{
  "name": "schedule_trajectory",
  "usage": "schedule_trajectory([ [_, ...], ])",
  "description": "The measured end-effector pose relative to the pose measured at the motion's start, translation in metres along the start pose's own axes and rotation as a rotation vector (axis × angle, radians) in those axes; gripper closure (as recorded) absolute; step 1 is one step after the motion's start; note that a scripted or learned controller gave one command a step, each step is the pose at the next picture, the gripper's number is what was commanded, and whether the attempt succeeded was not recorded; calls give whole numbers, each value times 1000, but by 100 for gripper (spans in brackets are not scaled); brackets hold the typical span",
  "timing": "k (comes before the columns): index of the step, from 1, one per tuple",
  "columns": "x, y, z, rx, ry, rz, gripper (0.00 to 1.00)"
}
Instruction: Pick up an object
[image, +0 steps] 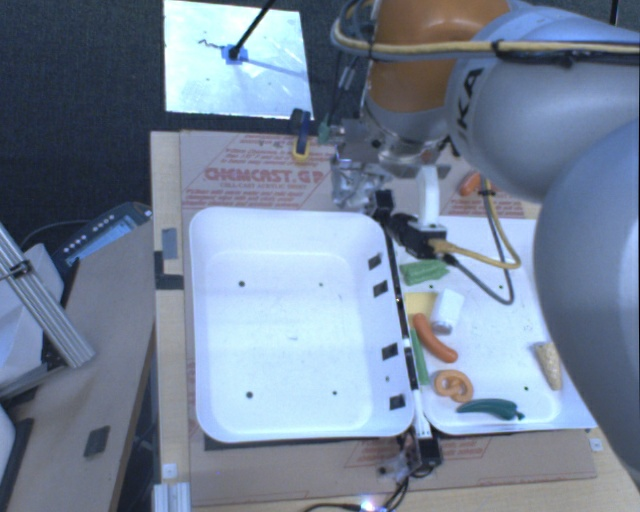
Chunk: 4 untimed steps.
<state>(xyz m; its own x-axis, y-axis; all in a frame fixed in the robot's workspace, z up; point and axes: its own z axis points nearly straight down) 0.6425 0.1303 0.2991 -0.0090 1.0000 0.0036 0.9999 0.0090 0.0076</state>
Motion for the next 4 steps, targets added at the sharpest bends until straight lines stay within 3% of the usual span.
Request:
schedule_trajectory([
  [1,16,3,58,10,-3,3,100],
  [2,-21,3,31,4,-4,10,100],
  [3,15,-27,80,11,-3,3,100],
  [4,111,-42,86,7,0,-3,100],
])
